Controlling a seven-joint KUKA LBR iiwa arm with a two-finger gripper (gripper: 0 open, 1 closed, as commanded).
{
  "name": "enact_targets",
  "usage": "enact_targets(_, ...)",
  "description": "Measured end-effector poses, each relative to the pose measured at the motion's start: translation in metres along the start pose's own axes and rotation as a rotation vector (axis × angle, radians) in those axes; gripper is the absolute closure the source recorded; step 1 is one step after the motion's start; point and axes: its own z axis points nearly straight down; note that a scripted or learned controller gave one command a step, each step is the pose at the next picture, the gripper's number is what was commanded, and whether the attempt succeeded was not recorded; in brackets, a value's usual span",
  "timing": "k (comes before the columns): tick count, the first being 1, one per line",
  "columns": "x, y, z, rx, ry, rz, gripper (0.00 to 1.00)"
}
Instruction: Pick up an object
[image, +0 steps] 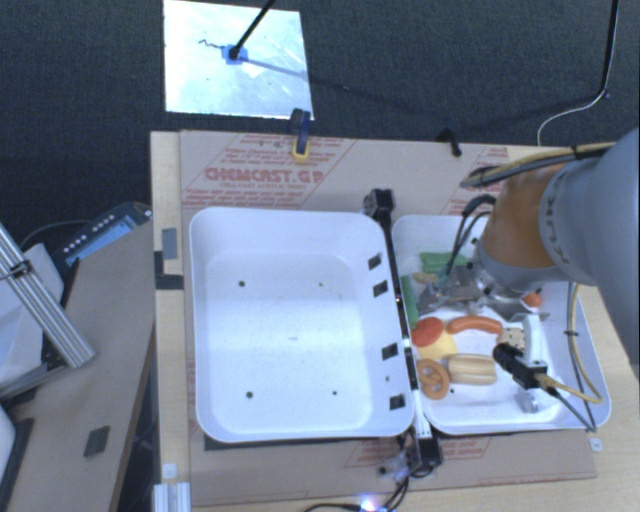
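The right bin (590, 372) holds several toy foods. A green piece (433, 263) lies at its far left. Nearer the front are a red tomato-like ball (427, 331), an orange-red sausage (474, 325), a yellow piece (444, 347), a brown pretzel (433, 378) and a tan bread roll (472, 370). My gripper (445, 292) hangs low in this bin, just above the tomato and sausage and beside the green piece. The wrist hides the bin's far right part. Nothing is visibly held.
The left bin (205, 300) sits beside the right one, with black clips (388, 318) along the shared wall. A yellow and blue clamp (299, 136) stands on the board behind. The grey arm (590, 215) covers the right bin's far corner.
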Motion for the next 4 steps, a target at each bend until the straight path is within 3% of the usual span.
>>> enact_targets(1,0.057,0.029,-0.113,-0.01,0.002,-0.001,0.0)
enact_targets(2,0.053,0.027,-0.117,-0.002,0.001,0.002,1.0)
enact_targets(3,0.072,0.059,-0.294,-0.02,0.001,0.002,1.0)
enact_targets(4,0.123,0.043,-0.346,-0.006,0.003,0.0,1.0)
